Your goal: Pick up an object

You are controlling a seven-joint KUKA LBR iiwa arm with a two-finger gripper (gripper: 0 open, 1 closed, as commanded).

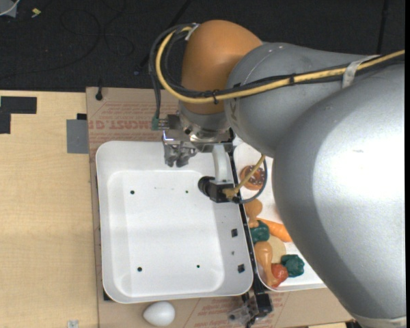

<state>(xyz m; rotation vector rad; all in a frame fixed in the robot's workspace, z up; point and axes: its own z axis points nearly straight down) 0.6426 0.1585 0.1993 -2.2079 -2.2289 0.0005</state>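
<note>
You see the gripper [180, 152] at the far edge of the left bin [116, 251], its grip too hidden to tell, while the toy food [270, 244] sits in the right bin [307, 281] under the arm [314, 115].

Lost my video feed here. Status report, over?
Metal two-finger gripper over left white bin's far edge, nothing seen between fingers. Orange carrot-shaped toy lying in right bin. Grey arm overhangs that bin.
</note>
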